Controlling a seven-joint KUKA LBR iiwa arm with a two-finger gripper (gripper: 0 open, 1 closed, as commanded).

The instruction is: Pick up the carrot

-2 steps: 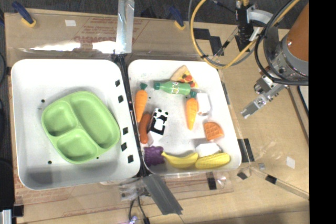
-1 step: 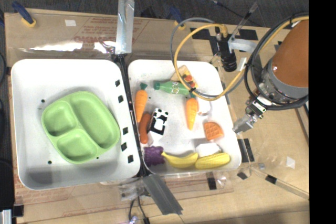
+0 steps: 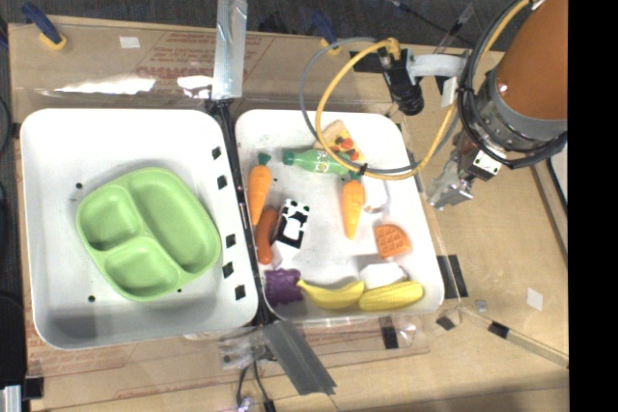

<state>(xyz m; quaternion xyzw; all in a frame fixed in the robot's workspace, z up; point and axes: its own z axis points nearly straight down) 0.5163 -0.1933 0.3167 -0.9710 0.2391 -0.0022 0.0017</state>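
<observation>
hovering right of the right bin [image 3: 413,169], gripper [image 3: 450,193] state unclear; carrot [image 3: 353,205] lies inside

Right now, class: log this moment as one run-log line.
gripper: outside right bin, right of it | carrot: in right bin, not held | left bin: green plate

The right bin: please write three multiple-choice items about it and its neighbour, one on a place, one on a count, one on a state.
1. Where does the green divided plate lie?
A. left bin
B. right bin
C. on the bench

2. How many carrots lie in the right bin?
A. one
B. two
C. four

3. Where is the pincer?
A. deep in the left bin
B. by the right bin's right rim
C. over the plate

Key: 1 A, it rests in the left bin; 2 B, one at the left wall and one in the middle; 3 B, it hangs beside that rim.
</observation>
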